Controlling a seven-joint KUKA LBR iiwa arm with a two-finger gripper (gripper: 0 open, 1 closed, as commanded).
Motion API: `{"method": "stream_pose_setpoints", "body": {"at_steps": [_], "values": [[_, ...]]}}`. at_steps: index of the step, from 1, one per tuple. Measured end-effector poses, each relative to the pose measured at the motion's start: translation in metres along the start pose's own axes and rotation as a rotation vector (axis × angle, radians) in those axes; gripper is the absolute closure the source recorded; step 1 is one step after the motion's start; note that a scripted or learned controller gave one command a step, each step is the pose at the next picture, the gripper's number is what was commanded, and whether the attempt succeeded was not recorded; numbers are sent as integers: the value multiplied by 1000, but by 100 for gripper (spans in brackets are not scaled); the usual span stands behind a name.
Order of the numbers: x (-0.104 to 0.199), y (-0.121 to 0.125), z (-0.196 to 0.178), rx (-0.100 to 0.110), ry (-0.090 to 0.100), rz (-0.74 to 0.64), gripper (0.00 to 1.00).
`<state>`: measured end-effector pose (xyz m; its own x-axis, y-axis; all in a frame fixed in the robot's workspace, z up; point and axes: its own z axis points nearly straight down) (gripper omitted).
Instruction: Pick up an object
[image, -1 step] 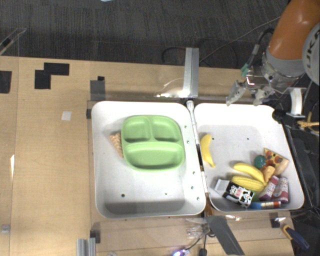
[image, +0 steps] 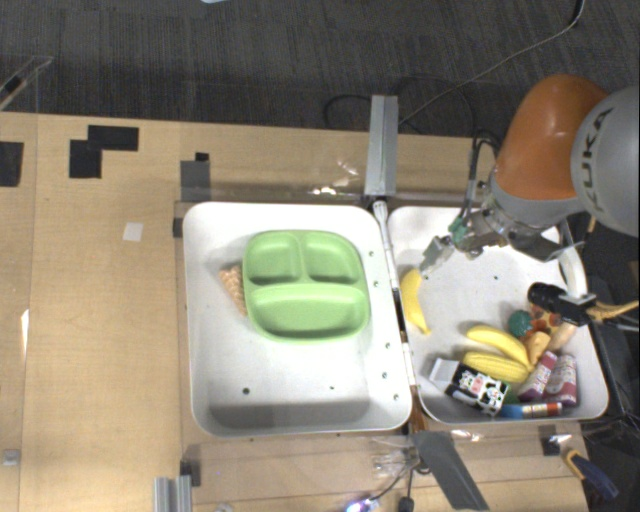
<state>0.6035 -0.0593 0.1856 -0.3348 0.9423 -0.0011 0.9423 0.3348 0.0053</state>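
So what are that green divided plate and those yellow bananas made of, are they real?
The green plate looks like moulded plastic: one even matte colour, rounded corners, three smooth pressed compartments. The bananas in the right bin, and the single one by the divider, are probably plastic toys, given their uniform bright yellow with no visible spots, though the view is too coarse to be certain.

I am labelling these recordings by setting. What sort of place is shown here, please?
Probably a robotics lab test bench, not a home. A grey and orange arm reaches over two white bins: the left bin holds a green divided tray, and the right bin holds toy bananas among small clutter. Cables run across dark carpet.
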Motion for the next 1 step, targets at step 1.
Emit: {"method": "stream_pose_setpoints", "body": {"at_steps": [1], "values": [[-51,19,95,-8,-6,-121,0]]}}
